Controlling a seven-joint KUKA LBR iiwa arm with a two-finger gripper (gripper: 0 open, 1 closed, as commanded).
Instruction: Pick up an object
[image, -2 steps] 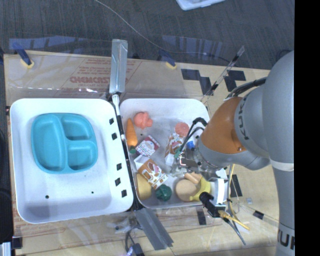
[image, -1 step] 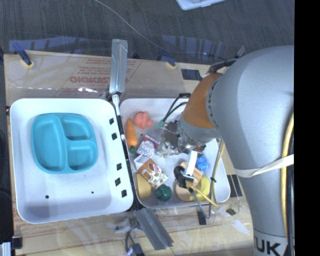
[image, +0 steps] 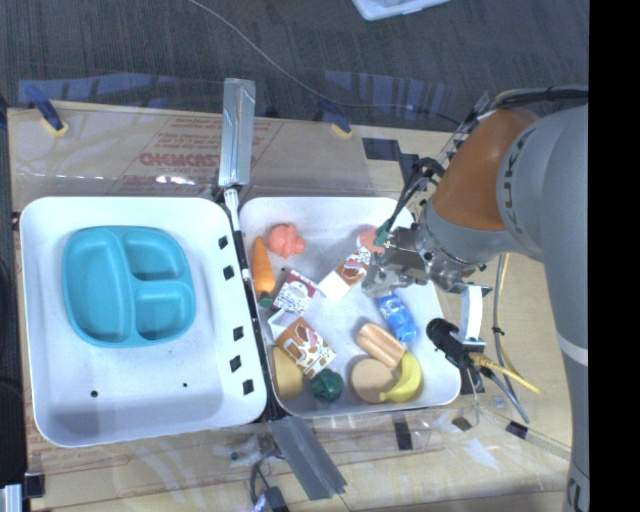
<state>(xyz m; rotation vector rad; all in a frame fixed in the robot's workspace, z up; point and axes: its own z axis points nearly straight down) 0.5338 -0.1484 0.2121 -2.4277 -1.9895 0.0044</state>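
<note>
The right bin (image: 330, 212) holds several toy foods. Among them are an orange carrot (image: 262, 267), a pink lump (image: 286, 240), two small snack cartons (image: 296, 297) (image: 353, 270), a printed box (image: 305, 345), a green piece (image: 325, 385), a hot dog bun (image: 379, 343), a yellow banana (image: 404, 380) and a blue-labelled bottle (image: 399, 318). My gripper (image: 385, 282) hangs low over the bin's right part, just above the bottle and beside the second carton. The wrist covers its tips.
A blue divided plate (image: 128, 283) lies in the left bin (image: 130, 395). A ridge with black clips (image: 240, 300) separates the two bins. The arm's grey body and orange band (image: 480, 185) loom over the right bin's far right corner. Cables trail at the bench's right edge.
</note>
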